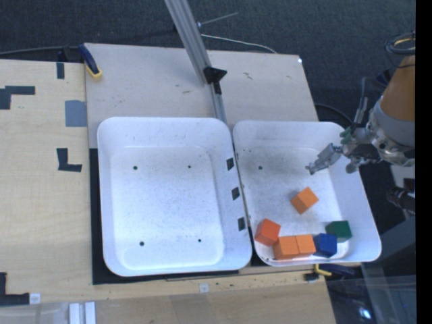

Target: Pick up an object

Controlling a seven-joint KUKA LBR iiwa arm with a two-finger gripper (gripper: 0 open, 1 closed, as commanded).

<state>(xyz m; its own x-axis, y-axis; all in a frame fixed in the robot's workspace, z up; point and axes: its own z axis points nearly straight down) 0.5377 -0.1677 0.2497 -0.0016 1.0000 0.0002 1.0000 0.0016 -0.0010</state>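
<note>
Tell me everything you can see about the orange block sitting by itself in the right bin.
The lone orange block is a small cube, matte, plain orange, with its top face lit brighter than its sides. It rests on the speckled floor of the right bin, turned at an angle to the bin's walls. Nothing touches it: the other blocks cluster nearer the front wall, and the gripper is above and apart from it.
</note>
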